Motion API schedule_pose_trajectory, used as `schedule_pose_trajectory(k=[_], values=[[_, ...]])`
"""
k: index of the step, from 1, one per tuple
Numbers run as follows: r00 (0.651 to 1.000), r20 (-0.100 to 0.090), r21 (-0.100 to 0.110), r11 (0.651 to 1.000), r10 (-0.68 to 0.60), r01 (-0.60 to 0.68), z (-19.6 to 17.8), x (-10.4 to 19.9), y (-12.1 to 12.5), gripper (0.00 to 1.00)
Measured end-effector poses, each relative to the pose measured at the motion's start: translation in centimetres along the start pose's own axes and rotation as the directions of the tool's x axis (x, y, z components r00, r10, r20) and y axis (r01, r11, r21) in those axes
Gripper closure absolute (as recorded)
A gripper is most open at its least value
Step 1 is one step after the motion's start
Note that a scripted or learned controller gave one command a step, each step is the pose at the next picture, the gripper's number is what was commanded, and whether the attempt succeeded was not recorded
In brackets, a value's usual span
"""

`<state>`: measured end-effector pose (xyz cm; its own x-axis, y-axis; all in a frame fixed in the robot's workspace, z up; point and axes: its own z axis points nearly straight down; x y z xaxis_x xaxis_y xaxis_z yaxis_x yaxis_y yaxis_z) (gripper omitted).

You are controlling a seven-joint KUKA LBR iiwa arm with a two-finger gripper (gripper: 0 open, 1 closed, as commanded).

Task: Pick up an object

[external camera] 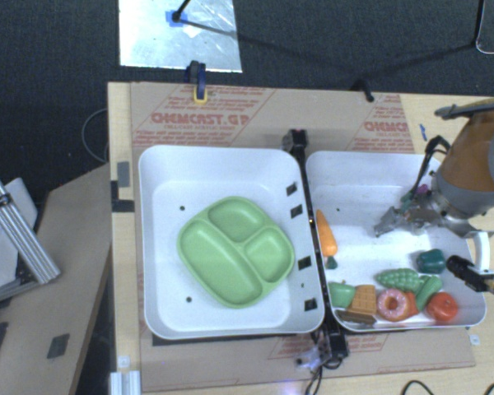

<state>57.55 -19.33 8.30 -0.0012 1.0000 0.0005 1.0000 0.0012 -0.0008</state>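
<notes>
Fingers of the gripper (pixel 387 223) pointed left over bare floor in the right bin (pixel 354 179), spread apart with nothing between them. Behind them the grey wrist and the orange band of the arm (pixel 477 163) ran off toward the right edge of the camera view.

Toy food, any piece of which could serve the task, lay along the bin's near wall, apart from the gripper. Closest sat a dark green pepper (pixel 431 261), just beside the wrist. Below it came a bumpy green piece (pixel 398 280), a pink donut (pixel 393 304), a red tomato (pixel 443 305), a tan cracker (pixel 363 301) and a light green piece (pixel 342 293). An orange carrot (pixel 326 234) lay against the divider on the bin's left side, alone and well apart from the heap.

The left bin (pixel 165 179) held a green divided plate (pixel 235 252).

Judging from this, the work stood at the approach step: no object had been chosen or touched. The next move would call for carrying the open gripper over one piece and lowering it so the fingers straddled it. The carrot looked the easier target, since it had no neighbours; the crowded pieces risked being nudged aside.
</notes>
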Motion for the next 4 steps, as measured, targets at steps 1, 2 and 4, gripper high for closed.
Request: schedule_pose_trajectory(k=[1,2,4], values=[[1.0,0.001,-0.005,1.0,0.0,0.0,-1.2,-0.1,0.1,1.0],[1.0,0.002,-0.005,1.0,0.002,-0.002,-6.0,-0.4,-0.6,1.0],[1.0,0.002,-0.006,1.0,-0.003,0.003,-14.4,-0.3,-0.8,1.0]])
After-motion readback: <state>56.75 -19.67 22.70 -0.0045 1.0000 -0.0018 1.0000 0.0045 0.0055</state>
